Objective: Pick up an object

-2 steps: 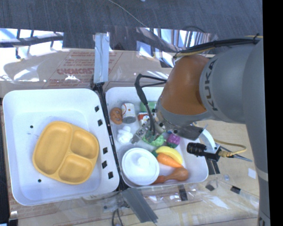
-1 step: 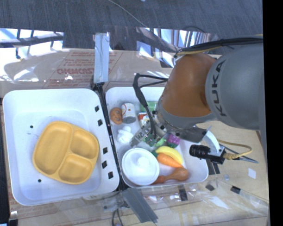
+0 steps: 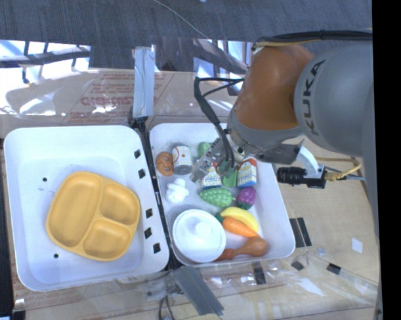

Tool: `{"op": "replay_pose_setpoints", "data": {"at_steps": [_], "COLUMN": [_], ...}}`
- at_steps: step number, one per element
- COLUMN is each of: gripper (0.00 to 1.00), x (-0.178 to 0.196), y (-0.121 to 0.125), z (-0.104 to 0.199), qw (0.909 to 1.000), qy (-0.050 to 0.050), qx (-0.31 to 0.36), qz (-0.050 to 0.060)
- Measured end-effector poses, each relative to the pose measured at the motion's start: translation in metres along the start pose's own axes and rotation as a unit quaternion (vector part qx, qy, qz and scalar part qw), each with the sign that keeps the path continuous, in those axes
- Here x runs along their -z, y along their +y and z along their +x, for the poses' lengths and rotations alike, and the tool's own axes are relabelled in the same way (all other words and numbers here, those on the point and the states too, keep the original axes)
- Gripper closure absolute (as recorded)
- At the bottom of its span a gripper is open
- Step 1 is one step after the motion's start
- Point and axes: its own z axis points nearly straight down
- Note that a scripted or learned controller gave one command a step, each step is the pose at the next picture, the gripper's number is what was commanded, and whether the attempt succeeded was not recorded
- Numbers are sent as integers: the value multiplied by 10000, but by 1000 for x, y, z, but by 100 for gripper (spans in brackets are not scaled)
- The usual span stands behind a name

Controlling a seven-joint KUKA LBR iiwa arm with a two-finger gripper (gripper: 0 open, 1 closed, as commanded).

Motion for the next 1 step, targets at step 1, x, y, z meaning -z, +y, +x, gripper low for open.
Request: {"op": "replay_pose_setpoints", "data": {"at_steps": [1], "gripper": [100], "x": [-49], "y": [-25], "z": [71], "qw": [9998], "qy": [15], "qx": [-181], "qz": [6]}}
